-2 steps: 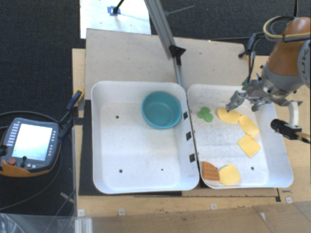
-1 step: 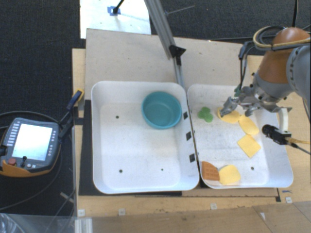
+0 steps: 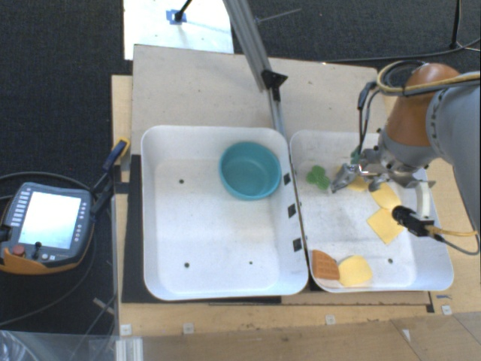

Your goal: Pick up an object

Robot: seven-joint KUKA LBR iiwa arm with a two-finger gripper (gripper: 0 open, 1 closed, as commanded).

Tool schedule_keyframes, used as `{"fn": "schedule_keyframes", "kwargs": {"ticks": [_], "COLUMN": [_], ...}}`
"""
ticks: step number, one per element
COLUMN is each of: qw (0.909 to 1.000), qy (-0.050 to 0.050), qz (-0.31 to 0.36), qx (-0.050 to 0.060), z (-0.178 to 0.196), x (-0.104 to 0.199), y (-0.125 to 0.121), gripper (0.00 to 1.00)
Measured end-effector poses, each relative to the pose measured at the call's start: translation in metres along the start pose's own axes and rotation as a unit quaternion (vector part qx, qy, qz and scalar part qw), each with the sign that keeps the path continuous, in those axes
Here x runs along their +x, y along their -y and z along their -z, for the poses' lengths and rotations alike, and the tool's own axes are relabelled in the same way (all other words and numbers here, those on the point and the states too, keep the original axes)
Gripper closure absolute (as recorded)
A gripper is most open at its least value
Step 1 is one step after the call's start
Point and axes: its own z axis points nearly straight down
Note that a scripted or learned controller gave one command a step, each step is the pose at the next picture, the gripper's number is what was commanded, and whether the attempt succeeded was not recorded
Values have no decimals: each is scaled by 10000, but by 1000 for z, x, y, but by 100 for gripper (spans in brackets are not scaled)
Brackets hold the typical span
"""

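Hidden, cropped and unclear parts of an overhead look at two white bins on a desk.

The grey arm [image 3: 451, 119] runs off the right edge, so its base is cut away. Its end effector [image 3: 347, 177] is small and dark against the right bin [image 3: 428, 280], and whether its fingers are parted or closed cannot be told. The wrist covers part of a yellow piece [image 3: 384, 195] beneath it. The small green object [image 3: 317, 176] is too blurred to identify. At the left edge, a handheld control pendant [image 3: 45, 226] is cropped on its left side. A slanted metal pole [image 3: 248, 32] leaves through the top edge.
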Motion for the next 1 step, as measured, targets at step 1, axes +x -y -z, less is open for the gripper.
{"fn": "schedule_keyframes", "kwargs": {"ticks": [1], "qw": [10000], "qy": [5], "qz": [1], "qx": [-27], "z": [13], "x": [0], "y": [-2], "gripper": [100]}}
